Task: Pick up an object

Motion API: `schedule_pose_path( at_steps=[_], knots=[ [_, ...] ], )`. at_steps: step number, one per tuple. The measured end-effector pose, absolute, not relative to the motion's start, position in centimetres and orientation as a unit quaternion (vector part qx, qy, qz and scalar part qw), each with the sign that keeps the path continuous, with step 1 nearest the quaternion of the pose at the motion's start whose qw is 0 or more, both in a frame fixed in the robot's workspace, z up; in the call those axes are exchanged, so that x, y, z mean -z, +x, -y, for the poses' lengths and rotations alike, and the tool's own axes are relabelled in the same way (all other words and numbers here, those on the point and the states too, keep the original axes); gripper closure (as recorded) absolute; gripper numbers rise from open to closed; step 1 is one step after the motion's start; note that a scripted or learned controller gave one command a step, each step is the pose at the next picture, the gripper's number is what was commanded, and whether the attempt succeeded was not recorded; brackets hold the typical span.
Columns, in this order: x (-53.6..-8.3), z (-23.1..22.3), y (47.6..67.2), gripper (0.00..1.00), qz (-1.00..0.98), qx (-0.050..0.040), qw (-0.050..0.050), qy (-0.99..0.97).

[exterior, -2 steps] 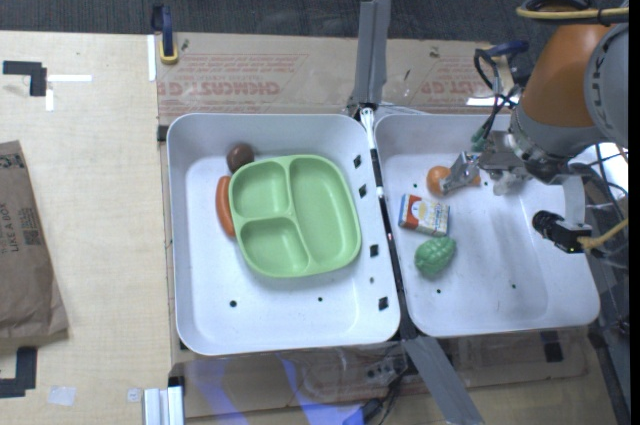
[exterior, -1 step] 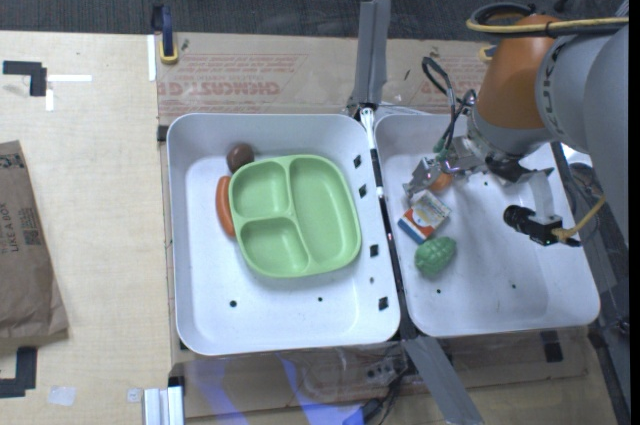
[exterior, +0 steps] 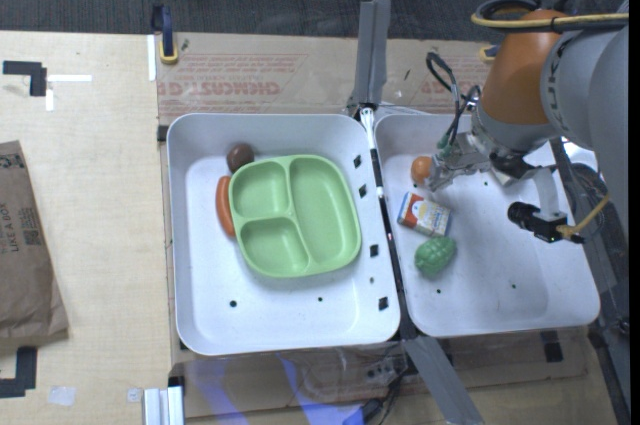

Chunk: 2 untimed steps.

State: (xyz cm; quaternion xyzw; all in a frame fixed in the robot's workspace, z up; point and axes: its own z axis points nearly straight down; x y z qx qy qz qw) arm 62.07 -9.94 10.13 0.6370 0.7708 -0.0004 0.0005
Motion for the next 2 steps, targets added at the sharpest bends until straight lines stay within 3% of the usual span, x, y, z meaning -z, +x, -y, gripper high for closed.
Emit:
schedule_pose_path(
  at_steps=[1, 2],
  knots=[
    [-10.1, 9.9, 62.1, 0.0, -0.771, 0.0004, 0.0, 0.637],
    [-9.7, 10.0, 56.3, 0.0, -0.725, -0.0032, 0.004, 0.689]
  ],
)
